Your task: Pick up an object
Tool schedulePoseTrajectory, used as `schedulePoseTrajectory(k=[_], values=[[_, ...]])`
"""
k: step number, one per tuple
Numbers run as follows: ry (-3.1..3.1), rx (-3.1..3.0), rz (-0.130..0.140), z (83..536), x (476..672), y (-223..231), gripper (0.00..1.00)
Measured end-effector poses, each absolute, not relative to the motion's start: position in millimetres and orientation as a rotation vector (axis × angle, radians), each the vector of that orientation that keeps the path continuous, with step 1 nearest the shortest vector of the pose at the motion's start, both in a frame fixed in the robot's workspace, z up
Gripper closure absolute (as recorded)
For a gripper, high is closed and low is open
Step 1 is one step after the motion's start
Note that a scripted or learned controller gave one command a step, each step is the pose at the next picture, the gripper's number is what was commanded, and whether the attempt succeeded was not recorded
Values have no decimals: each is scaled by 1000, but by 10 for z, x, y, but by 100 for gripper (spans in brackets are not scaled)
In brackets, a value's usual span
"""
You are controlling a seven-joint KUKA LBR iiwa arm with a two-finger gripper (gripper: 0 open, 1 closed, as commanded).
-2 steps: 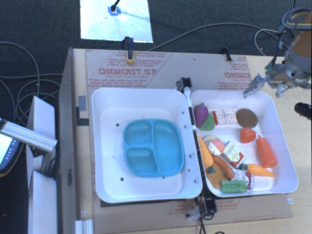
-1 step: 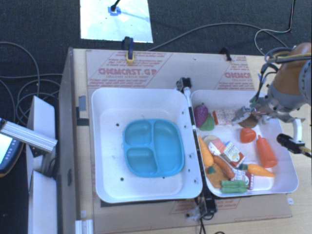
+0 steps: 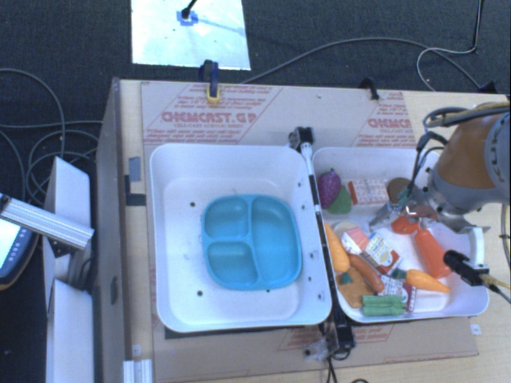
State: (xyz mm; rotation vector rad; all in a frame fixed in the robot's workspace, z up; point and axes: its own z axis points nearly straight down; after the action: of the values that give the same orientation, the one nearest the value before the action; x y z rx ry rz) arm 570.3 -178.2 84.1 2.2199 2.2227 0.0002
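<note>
The right white bin [image 3: 363, 159] holds several toy foods. Among them are a purple fruit [image 3: 328, 186], a green piece [image 3: 342, 201], a white and red box [image 3: 369, 191] and a brown round piece [image 3: 396, 187]. Further forward lie an orange carrot [image 3: 336, 248], a printed packet [image 3: 376, 250], a red sausage [image 3: 366, 273], a second carrot [image 3: 428, 280] and a green bean bundle [image 3: 383, 304]. My gripper [image 3: 402, 213] hangs low over the bin's right half, just above a red-orange piece [image 3: 405, 225] and next to an orange bottle shape [image 3: 432, 252].
The left white bin [image 3: 176, 174] holds a blue divided plate [image 3: 251, 241]. A black clamp bar [image 3: 313, 183] runs between the bins. The grey arm with its orange band [image 3: 471, 154] reaches over the right bin's far right corner. Cables lie on the dark floor beyond the bench.
</note>
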Motion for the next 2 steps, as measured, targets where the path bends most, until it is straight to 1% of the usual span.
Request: schedulePoseTrajectory(k=[1,2], values=[[2220,2218,3,953,5713,-1787,100],[2224,2215,4,1754,6084,-1211,100]])
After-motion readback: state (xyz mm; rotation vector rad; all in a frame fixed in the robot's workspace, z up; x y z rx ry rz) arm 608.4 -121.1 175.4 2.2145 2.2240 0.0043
